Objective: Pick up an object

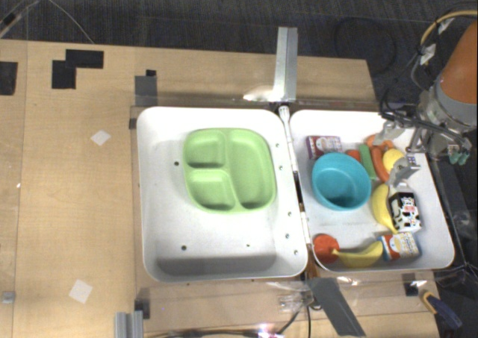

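The claw (399, 151) hangs over the far right part of the right bin (447, 251), its two fingers spread, one toward the bin's back wall and one reaching down beside the orange and yellow toys; nothing sits between them. The wooden counter (67, 202) carries both bins. The left bin (160, 247) holds a green divided tray (228, 169) lying flat near its middle. In the right bin, a blue bowl (341, 181) stands upright near the centre, with a small maroon carton (324, 145) just behind it. A banana (360, 256) lies along the front wall, touching a red round toy (324, 244). A black-and-white patterned box (405, 212) rests by the right wall.
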You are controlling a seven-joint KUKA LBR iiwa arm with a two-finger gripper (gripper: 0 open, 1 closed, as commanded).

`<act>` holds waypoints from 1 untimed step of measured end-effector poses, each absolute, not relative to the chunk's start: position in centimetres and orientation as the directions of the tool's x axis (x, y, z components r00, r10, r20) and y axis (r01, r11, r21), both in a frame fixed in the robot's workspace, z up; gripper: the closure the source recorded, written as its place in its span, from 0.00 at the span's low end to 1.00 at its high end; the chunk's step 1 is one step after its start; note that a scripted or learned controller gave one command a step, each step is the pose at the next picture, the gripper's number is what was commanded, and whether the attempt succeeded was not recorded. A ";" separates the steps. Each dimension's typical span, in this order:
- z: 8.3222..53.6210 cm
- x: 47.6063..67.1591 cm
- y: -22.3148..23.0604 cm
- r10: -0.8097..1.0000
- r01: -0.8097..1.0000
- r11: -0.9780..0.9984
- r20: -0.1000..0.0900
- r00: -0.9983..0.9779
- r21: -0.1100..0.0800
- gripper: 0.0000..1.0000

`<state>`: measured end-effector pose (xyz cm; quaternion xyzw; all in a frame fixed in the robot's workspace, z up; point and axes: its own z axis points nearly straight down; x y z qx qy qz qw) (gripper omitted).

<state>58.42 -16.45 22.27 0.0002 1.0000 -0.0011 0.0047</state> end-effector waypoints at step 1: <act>9.1 63.3 -20.3 0.069 0.069 0.998 -0.012 -0.998 -0.001 0.00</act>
